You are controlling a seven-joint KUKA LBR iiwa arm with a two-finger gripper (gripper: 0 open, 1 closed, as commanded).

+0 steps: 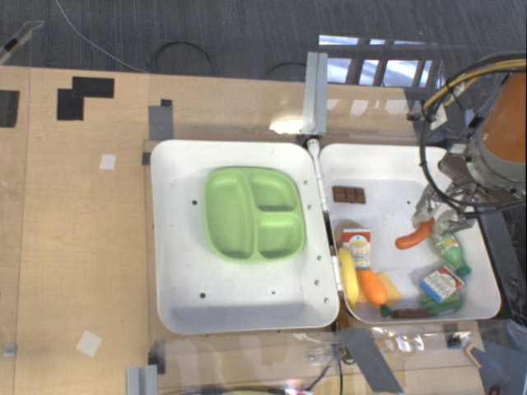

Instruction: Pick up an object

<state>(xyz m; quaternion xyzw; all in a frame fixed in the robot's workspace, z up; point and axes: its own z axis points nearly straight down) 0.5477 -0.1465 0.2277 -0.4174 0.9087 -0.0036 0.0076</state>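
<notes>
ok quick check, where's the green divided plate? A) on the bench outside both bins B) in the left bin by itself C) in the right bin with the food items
B: the green divided plate lies flat in the left bin, while the chocolate bar, banana and other food items sit in the right bin.

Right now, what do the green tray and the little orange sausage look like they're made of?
The green tray looks like moulded plastic: one even matte colour, rounded corners and three smooth compartments. The orange sausage is probably plastic toy food too: it has a uniform colour and a slight shine, though it is too small here to be sure.
</notes>
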